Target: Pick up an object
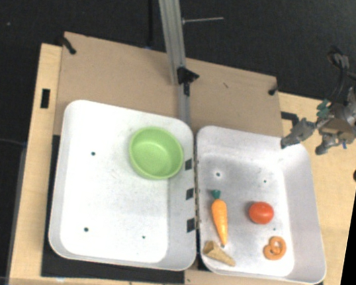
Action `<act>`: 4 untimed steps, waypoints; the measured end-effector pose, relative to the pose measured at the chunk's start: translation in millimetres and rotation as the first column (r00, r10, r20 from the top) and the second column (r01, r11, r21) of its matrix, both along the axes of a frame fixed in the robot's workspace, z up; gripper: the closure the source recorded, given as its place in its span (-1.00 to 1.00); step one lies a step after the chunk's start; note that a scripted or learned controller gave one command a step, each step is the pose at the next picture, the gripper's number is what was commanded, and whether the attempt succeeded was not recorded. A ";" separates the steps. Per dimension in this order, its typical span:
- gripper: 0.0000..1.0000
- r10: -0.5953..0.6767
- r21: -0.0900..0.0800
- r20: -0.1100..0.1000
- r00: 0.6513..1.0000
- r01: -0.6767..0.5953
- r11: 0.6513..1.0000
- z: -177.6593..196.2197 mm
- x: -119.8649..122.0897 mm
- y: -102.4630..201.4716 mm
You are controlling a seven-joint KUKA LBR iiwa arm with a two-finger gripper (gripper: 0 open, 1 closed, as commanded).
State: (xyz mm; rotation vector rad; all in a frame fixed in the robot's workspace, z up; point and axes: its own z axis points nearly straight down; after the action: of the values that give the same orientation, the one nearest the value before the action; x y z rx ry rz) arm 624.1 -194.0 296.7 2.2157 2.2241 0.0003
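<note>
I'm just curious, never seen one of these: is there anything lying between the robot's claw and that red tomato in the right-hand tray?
No. In the camera view, only bare white bin floor lies between the gripper and the tomato.

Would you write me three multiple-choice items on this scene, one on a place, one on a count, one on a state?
1. Where is the green bowl?
A. left bin
B. right bin
C. bare bench

2. How many things lie in the right bin?
A. two
B. four
C. six

3. What does the gripper hold?
A. the carrot
B. the tomato
C. nothing

Answers: 1 A, it sits near the left bin's upper right. 2 B: carrot, tomato, orange ring, tan piece. 3 C, its open fingers hang above the bin's upper right corner.
</note>
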 end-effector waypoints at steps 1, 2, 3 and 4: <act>-1.00 0.000 -0.001 0.000 1.000 0.000 1.000 0.1 -0.2 -0.5; -1.00 -0.004 -0.002 -0.004 1.000 0.004 1.000 -43.4 4.1 -5.2; -1.00 -0.005 -0.001 -0.007 1.000 0.005 1.000 -106.9 3.1 -5.0; -1.00 -0.005 -0.001 -0.006 1.000 0.005 1.000 -160.1 -2.7 -16.2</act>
State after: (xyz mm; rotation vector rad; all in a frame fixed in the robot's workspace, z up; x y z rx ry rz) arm 621.4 -210.2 136.6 2.2239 2.2210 -0.0080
